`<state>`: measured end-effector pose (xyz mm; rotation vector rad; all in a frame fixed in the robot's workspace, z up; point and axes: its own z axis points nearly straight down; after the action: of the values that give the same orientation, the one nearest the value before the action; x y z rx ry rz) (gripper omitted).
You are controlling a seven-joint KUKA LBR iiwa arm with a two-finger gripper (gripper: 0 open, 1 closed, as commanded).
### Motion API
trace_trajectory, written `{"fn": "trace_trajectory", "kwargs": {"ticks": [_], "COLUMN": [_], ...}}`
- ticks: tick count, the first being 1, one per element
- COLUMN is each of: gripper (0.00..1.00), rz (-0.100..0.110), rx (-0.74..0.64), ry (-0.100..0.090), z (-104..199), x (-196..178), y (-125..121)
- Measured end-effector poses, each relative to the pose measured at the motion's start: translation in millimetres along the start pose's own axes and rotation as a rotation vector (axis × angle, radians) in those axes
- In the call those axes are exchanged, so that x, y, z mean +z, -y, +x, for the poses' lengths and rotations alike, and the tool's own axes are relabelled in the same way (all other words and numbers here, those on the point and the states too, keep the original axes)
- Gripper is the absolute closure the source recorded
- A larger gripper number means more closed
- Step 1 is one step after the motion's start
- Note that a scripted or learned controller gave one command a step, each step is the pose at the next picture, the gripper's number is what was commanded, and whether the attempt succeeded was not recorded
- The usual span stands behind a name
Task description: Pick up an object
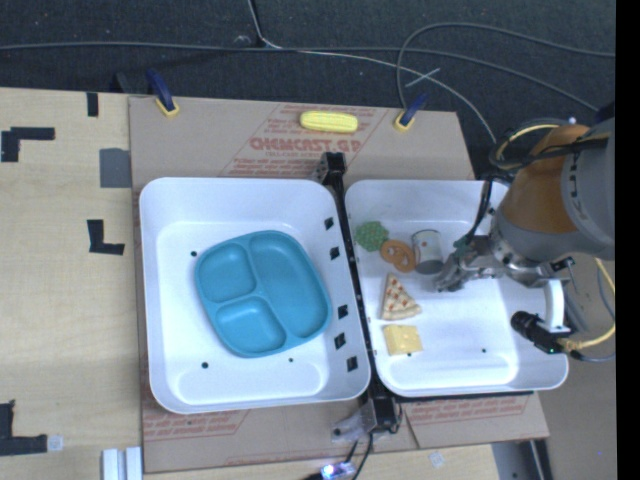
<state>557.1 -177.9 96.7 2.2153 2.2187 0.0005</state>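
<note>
The right bin (500,363) holds several small items: a green broccoli piece (372,234), a brown pretzel (398,255), a grey metal cup (427,249) lying on its side, a pizza slice (398,297) and a yellow cracker square (403,340). My gripper (449,275) reaches in from the right and sits low in this bin, just right of and below the cup. It is dark and small here, and nothing is visible between its tips.
The left bin (170,218) holds a blue divided plate (262,292). A yellow corn-like toy (328,122) lies on the cardboard behind the bins. Cables run across the dark floor at the back. The arm's orange-banded wrist (545,193) hangs over the right bin's right side.
</note>
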Motion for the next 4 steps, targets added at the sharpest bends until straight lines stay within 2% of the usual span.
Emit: {"fn": "trace_trajectory", "kwargs": {"ticks": [1, 2, 4], "gripper": [1.00, 1.00, 1.00], "rz": [0.001, 0.001, 0.001], "rx": [-0.001, 0.000, 0.000], "ry": [-0.004, -0.003, -0.003], "z": [9, 5, -1], "x": [-53, -99, -199], "y": [-8, -17, -11]}}
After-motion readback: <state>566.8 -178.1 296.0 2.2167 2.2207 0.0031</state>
